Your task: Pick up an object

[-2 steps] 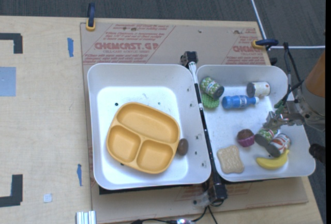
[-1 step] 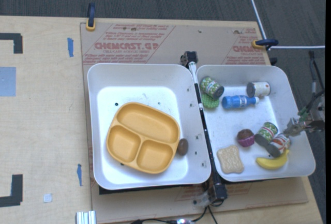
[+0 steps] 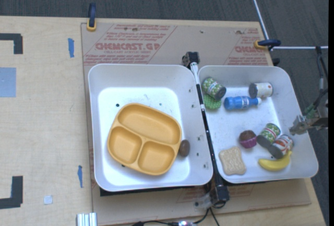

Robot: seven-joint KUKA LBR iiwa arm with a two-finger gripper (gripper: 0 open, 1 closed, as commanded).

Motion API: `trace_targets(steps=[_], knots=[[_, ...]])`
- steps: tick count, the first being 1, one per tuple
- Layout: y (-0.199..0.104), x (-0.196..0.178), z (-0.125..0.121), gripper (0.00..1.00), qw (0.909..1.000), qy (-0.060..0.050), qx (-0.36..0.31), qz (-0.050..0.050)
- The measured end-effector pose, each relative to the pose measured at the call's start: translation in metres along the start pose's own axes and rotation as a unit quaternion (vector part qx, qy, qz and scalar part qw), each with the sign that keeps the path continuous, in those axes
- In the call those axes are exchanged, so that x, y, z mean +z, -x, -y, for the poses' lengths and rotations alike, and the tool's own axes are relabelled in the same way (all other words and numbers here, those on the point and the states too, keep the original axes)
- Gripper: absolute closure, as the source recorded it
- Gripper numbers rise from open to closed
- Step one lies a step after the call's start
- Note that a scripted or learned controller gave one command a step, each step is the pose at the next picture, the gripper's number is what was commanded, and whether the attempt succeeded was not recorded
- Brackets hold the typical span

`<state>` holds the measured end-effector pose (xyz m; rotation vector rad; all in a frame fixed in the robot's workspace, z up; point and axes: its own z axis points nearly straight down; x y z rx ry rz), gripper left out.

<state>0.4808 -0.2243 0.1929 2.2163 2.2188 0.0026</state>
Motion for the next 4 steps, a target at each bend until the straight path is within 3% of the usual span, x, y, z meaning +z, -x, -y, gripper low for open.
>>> trace_targets(steps=[1, 2, 3, 4], knots=[[-0.001, 0.024, 0.001, 1.0, 1.0, -0.003, 0.001, -0.002], [-0.062, 0.005, 0.0, 1.0, 1.0, -0.002, 0.0, -0.002], [-0.024, 0.023, 0.001, 1.0, 1.0, -0.003, 0.0, -0.002], [-0.109, 0.005, 0.0, 1.0, 1.0, -0.002, -0.001, -0.002]])
